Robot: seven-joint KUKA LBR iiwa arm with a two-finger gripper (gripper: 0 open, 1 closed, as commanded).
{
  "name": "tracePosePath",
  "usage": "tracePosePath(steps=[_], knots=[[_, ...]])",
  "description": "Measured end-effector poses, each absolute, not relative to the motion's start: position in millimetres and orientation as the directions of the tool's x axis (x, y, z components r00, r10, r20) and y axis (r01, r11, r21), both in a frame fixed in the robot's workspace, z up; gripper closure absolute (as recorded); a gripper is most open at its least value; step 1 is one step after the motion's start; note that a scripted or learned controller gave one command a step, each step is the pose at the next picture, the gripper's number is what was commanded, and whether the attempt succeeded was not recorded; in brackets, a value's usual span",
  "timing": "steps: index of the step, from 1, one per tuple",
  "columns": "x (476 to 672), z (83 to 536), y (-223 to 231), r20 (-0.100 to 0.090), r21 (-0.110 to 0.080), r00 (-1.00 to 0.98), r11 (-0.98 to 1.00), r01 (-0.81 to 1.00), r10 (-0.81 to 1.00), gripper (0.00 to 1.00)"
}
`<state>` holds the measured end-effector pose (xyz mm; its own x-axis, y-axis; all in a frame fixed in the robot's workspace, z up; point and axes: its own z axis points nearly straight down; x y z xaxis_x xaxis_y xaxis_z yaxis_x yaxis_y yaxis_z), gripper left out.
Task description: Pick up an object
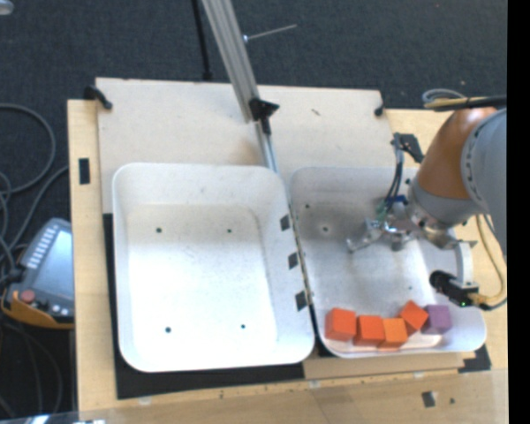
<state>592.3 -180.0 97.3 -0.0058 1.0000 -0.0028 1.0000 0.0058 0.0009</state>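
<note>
Several blocks lie along the front wall of the right bin [311, 237]: an orange block [340, 323] at the left, two more orange blocks [382, 329] beside it, a tilted orange block [413, 314], and a purple block [438, 317] at the right end. My gripper [371, 235] hangs over the middle of the right bin, well behind the blocks, pointing left. Nothing shows between its fingers.
The left bin [203, 263] sits beside the right one. A slanted aluminium post [234, 51] rises behind the bins. Cables and a teach pendant [44, 272] lie off the bench at the left. The arm's orange band [450, 162] fills the right side.
</note>
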Motion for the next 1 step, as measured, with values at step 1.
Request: tracePosePath(steps=[1], knots=[[596.3,97.3,-166.4,-0.002,0.000,-0.003,0.003,1.000,1.000,0.00]])
